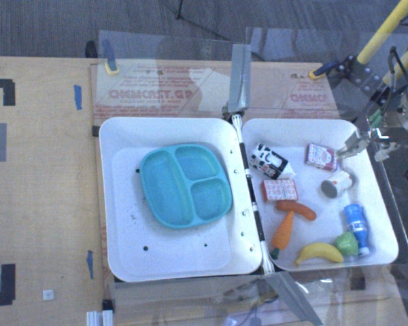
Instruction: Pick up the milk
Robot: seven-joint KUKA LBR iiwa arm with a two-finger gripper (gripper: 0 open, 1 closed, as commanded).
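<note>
The milk point(268, 160) is a small carton with black and white cow patches. It lies on its side at the upper left of the right bin point(387, 250), close to the divider between the bins. My gripper point(360, 144) hangs over that bin's upper right rim, well to the right of the milk and apart from it. Between the two lies a pink carton point(321, 156).
The right bin also holds a white cup point(334, 184), a red box point(280, 190), a sausage point(296, 210), a carrot point(282, 231), a banana point(319, 252), a green item point(347, 243) and a blue bottle point(355, 221). A teal divided plate point(185, 185) sits in the left bin point(119, 250).
</note>
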